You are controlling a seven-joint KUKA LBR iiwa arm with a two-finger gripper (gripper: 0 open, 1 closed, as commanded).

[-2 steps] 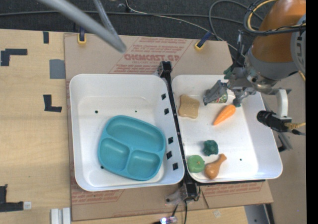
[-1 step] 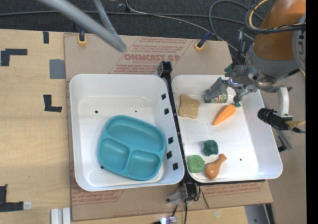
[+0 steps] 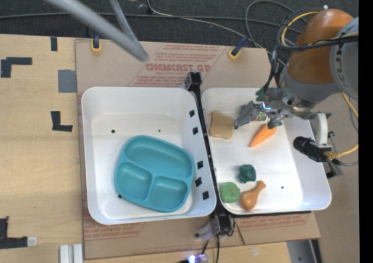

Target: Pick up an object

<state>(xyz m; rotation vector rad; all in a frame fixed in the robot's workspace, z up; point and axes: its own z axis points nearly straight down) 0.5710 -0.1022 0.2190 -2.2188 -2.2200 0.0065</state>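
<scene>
Your hand (image 3: 261,114) hangs over the right bin (image 3: 303,195) at its 12 o'clock end, fingers spread apart with nothing between them (carrot (image 3: 263,134) lies just at its 6 o'clock). Bread piece (image 3: 221,125) sits at the hand's 9 o'clock; green lump (image 3: 247,172), green apple (image 3: 229,192) and drumstick (image 3: 252,196) cluster toward the bin's 6 o'clock. Blue divided plate (image 3: 154,173) is in the left bin (image 3: 99,139).

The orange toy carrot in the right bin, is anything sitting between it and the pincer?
Nothing visible does. The pincer hangs over the right white bin, just above the orange toy carrot. The tan bread-shaped piece lies off to the side by the divider, apart from the carrot.
</scene>
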